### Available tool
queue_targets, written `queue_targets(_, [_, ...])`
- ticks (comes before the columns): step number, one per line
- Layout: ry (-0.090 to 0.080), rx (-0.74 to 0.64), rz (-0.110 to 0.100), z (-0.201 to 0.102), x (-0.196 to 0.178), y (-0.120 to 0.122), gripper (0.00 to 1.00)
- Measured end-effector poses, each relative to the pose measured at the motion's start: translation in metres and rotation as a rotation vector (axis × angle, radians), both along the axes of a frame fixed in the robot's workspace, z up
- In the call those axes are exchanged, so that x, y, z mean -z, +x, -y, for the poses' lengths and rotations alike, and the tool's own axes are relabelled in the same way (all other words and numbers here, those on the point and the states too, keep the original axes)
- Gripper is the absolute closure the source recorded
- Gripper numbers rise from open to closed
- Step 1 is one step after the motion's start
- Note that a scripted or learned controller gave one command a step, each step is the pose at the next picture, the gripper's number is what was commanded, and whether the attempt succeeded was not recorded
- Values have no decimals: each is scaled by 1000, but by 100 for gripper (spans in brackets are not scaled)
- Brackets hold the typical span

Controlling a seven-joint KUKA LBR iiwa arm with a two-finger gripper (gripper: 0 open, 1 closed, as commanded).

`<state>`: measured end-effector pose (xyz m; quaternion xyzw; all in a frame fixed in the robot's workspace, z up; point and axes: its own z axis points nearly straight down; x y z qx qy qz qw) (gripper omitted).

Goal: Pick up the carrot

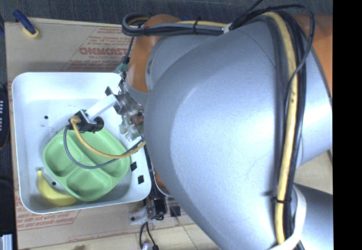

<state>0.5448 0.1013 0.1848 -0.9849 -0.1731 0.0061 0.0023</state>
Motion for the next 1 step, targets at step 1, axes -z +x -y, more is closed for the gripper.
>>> queue_targets(1, [2, 48, 6, 60, -72, -62, 100])
